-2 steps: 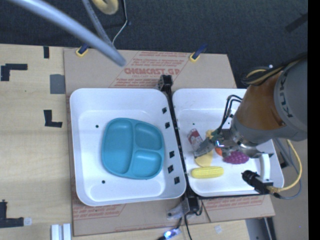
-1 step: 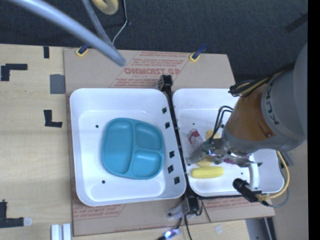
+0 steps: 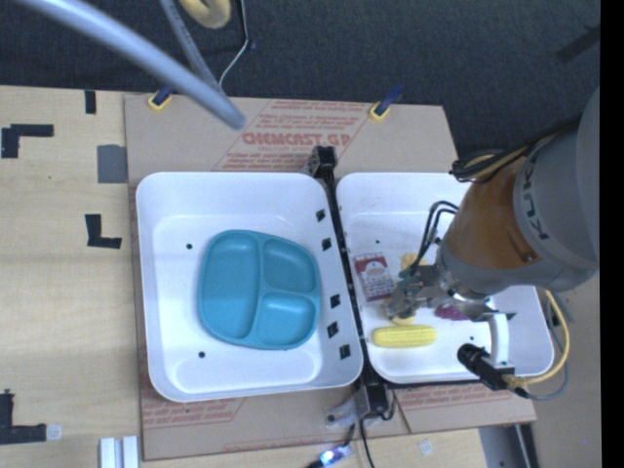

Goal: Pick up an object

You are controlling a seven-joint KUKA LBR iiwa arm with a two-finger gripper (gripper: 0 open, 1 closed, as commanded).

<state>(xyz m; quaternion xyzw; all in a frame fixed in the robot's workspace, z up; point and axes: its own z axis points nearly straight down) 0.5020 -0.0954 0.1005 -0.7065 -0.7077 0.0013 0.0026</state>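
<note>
Two bins [image 3: 156,261], gripper [image 3: 405,300] near corn [image 3: 405,336]

We are seeing bright, even overhead light washing out the two white bins [image 3: 156,261], their walls glaring toward nine o'clock. Soft shadows are falling under the blue tray [image 3: 258,289] toward six o'clock. The grey tube [image 3: 117,42] at eleven o'clock is blurring, out of focus. Fine detail is looking soft and grainy throughout.

Bench [image 3: 58,291] bears cardboard sheet [image 3: 292,135] under 2 white bins [image 3: 166,213].
</note>
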